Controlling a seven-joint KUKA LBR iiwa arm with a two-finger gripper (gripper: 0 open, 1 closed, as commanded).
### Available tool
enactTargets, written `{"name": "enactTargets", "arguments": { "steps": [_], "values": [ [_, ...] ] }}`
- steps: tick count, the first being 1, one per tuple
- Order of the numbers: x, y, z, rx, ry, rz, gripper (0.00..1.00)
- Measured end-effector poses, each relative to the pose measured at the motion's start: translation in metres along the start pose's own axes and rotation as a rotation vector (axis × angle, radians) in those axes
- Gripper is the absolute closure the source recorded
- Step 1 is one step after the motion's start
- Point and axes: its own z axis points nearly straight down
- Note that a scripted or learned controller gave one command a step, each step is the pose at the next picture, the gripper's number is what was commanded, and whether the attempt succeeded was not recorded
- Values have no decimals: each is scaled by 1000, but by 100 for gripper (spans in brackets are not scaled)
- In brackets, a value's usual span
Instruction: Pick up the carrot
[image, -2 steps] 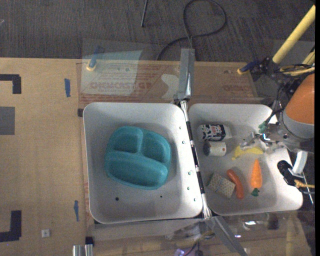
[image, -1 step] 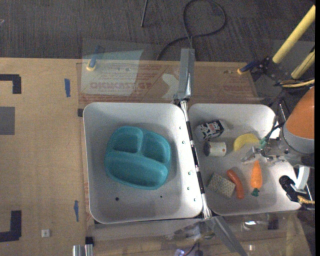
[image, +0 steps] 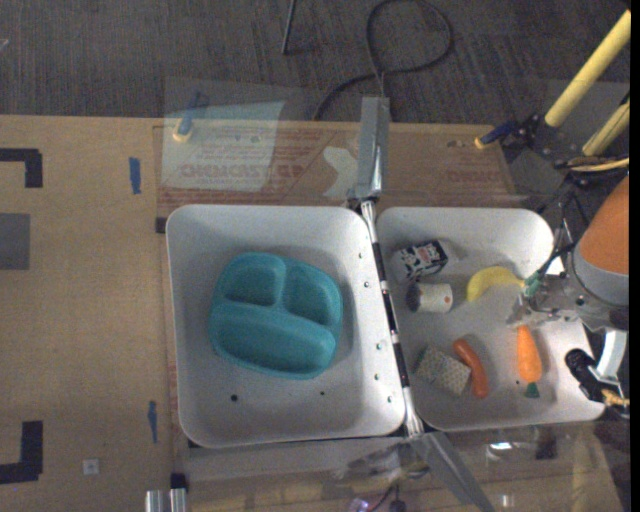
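The hand (image: 540, 296), whose opening I cannot tell, hangs near the carrot (image: 527, 356) and may catch the banana (image: 492, 282) instead.

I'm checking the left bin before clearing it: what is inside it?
The left bin holds one teal divided plate, lying flat near its middle. Its three compartments look bare. Whatever lies beneath the plate is covered, so that cannot be told.
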Motion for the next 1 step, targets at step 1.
{"name": "enactTargets", "arguments": {
  "steps": [1],
  "values": [
    [67,-1,-79,13,2,-74,100]
  ]
}}
